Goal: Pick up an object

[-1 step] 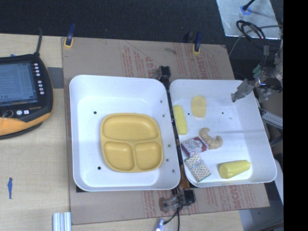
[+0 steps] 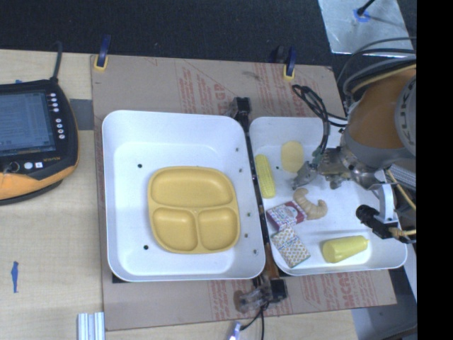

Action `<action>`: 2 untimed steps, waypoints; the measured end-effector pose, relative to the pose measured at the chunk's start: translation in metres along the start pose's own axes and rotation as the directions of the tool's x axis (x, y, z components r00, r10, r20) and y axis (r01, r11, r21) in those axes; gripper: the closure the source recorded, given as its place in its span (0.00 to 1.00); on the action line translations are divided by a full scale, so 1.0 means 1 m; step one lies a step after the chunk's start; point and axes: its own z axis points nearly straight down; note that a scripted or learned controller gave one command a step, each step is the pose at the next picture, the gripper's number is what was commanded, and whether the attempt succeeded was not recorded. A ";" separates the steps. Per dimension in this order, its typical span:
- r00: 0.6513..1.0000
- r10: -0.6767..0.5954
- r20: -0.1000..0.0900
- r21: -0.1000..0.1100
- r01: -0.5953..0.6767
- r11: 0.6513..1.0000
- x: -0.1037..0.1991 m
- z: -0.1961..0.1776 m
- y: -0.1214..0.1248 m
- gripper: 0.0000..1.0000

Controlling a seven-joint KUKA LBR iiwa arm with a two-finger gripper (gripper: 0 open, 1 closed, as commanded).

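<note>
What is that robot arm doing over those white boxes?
The robot arm reaches in from the right, and its gripper hangs low over the right bin. It sits close to a curled tan piece and a pale yellow cup-like thing, but nothing is seen between its fingers, so it hasn't picked anything up yet. That bin also holds a toy corn cob, two small packets and a yellow cylinder. The left bin holds a yellow divided tray.
</note>
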 end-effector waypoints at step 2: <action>1.000 -0.001 0.002 0.001 0.001 1.000 0.005 0.019 0.000 1.00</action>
